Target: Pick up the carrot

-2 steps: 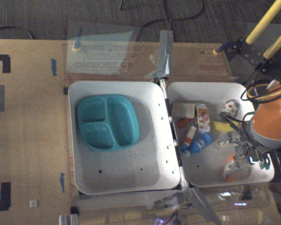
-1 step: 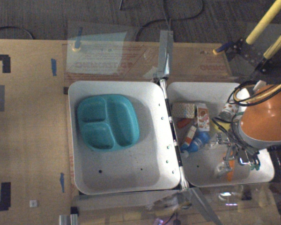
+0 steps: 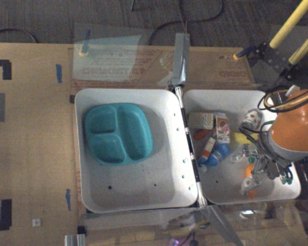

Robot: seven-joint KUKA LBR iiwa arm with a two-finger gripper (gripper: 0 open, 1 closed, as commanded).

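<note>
Orange shows at two places in the right bin: on the broad band of the arm at the bin's right edge, and on the carrot, a small orange piece lying near the bin's front right corner. The gripper hangs directly over the carrot, its metal parts overlapping the orange; another orange patch appears just below the gripper, toward the front wall. Whether the fingers are spread or closed cannot be told from this angle, nor whether they touch the carrot.

Left of the gripper, near the middle of the right bin, lies a blue bottle-like item with a white and red part at its upper end. Behind it, toward the back wall, stand a pale patterned packet and a small red and white carton, just beside each other. A small red-orange object lies just in front of the packet, close to the bin's left wall. A white cup-like item sits near the back right corner, with a yellow piece just in front of it.

The left bin holds a teal divided plate with three compartments, set in the back left part of the bin. Both bins rest on a wooden bench marked with black tape corners and short blue tape strips. A clear plastic sheet lies behind the left bin.
</note>
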